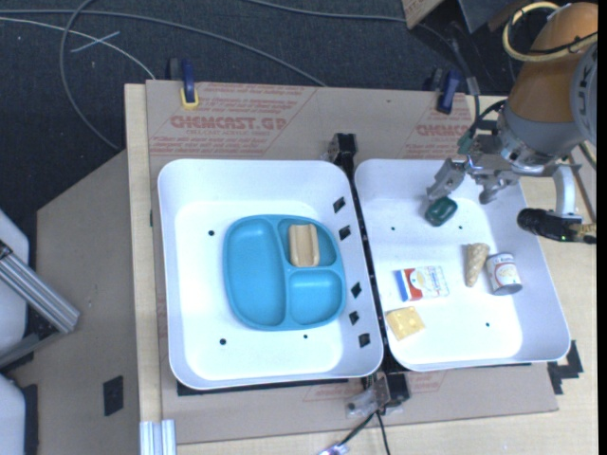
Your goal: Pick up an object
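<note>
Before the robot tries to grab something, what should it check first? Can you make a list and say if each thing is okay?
1. Is there something to pick in the right bin? Ok: a dark green object, a tan piece, a small can, a red, white and blue packet and a yellow piece lie there.
2. Is the tool over a target? Ok: it sits right above the dark green object.
3. Does the tool hold anything? Cannot tell.
4. Is the green object away from its neighbours? Ok: it lies apart.
5. Is the blue divided plate out of the way? Ok: it is in the left bin, with a tan block in one compartment.
</note>
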Controlling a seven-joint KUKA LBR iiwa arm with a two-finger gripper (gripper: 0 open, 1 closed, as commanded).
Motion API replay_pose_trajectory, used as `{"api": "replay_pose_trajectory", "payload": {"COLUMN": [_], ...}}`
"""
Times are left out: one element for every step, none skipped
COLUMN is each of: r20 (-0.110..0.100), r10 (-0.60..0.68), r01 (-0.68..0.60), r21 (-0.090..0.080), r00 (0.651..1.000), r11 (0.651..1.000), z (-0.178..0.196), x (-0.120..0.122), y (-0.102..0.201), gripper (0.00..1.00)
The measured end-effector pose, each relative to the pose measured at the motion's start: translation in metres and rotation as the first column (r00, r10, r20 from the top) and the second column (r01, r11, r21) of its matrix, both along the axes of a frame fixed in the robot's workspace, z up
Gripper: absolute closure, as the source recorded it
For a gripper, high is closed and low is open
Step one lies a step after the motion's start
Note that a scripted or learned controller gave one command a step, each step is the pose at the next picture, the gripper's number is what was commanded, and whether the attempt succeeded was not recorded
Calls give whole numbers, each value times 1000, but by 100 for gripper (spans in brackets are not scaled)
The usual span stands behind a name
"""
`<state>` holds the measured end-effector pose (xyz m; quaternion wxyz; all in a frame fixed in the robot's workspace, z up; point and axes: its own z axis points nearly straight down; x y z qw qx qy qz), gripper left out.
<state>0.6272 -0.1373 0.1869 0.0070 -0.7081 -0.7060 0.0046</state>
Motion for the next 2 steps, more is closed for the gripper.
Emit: {"api": "replay_pose_trajectory", "payload": {"r20": [15, 10], "r10": [3, 3], "r01": [-3, -3], "r21": [-2, -1], "r00": [1000, 1000], "r11": [1000, 1000], "z": [9, -53], "x": [3, 5], "y": [0, 0], "gripper": [0, 0]}}
